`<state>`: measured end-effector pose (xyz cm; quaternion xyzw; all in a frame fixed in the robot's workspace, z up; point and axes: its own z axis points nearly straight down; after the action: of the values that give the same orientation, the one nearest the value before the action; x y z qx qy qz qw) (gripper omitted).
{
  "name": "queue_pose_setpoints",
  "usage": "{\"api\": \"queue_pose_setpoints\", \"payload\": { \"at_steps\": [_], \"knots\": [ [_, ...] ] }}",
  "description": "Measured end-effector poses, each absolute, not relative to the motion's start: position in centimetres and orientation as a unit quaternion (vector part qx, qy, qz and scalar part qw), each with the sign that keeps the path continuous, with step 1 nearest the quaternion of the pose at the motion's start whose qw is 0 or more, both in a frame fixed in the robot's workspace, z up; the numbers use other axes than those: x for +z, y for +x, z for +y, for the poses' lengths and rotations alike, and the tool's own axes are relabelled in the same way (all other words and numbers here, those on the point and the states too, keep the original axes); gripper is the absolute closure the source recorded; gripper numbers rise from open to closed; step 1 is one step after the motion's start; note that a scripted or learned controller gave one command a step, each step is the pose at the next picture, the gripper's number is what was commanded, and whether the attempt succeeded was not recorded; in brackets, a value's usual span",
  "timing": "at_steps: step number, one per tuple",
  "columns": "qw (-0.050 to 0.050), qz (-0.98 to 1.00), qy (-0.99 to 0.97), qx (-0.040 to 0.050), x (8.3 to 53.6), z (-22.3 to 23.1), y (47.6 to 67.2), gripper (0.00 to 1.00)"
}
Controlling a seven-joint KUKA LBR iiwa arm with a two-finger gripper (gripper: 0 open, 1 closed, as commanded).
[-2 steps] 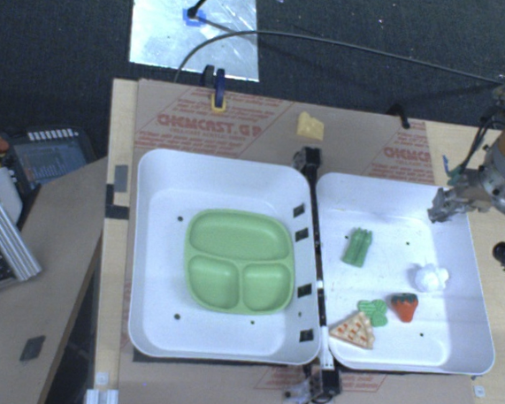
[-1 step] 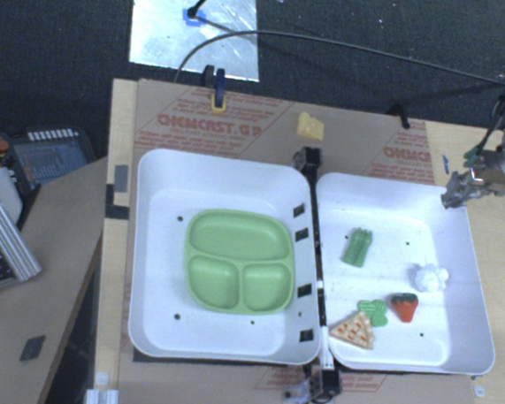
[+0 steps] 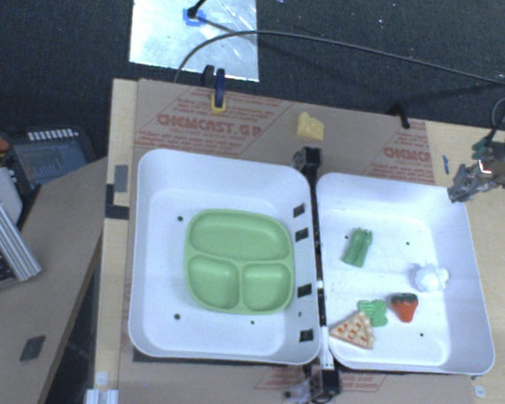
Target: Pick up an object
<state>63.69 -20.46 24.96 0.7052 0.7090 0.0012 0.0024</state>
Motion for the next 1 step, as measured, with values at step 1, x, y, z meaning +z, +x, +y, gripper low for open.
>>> {"api": "queue_pose_setpoints", "payload": {
  "at_steps": [1],
  "knots": [
    [0.001,0.711,0.704,0.0015,25.49,-14.51,64.2,1.0]
  ]
}}
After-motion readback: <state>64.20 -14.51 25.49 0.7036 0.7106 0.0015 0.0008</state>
